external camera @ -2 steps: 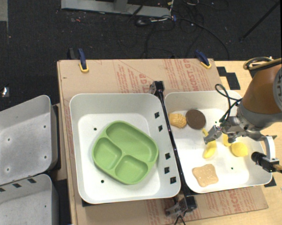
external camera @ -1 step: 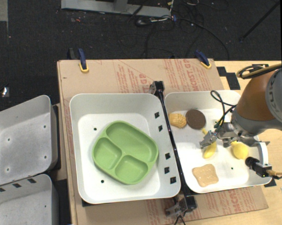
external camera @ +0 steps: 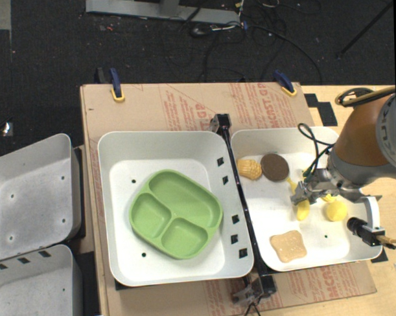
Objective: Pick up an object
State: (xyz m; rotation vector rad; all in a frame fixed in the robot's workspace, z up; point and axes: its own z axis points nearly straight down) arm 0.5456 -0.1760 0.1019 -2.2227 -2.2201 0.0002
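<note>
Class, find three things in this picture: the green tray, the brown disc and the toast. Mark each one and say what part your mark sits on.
Green tray (external camera: 176,214): camera view, on the ridge where its three compartments meet.
Brown disc (external camera: 274,166): camera view, middle of its top face.
Toast (external camera: 288,245): camera view, centre of the slice.

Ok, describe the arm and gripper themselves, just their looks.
The arm is a rounded grey body with a broad orange band above the wrist. Black cables loop along its left side. The gripper is a small grey metal assembly.
</note>
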